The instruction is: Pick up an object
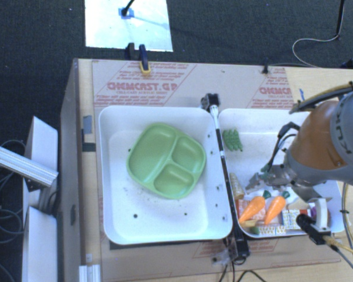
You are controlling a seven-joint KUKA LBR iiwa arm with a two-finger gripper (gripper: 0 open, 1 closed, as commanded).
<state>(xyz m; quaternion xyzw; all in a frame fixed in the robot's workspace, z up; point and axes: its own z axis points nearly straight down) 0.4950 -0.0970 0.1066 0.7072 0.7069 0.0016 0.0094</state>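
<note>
In the right bin [256, 128], two orange toy carrots [253, 207] [275, 208] lie side by side near the front edge. A pale speckled item [288, 219] sits just in front of them. A green leafy toy [232, 140] rests near the bin's back left corner. My gripper [263, 181] hangs low over the front of this bin, just behind the carrots and above small red and green pieces [276, 192]. Nothing can be made out between its fingers.
The left bin [115, 216] holds a green divided plate [166, 160] in its middle. A thin black and white rod [219, 140] runs along the divider between the bins. A small tan item [237, 187] lies by the right bin's left wall.
</note>
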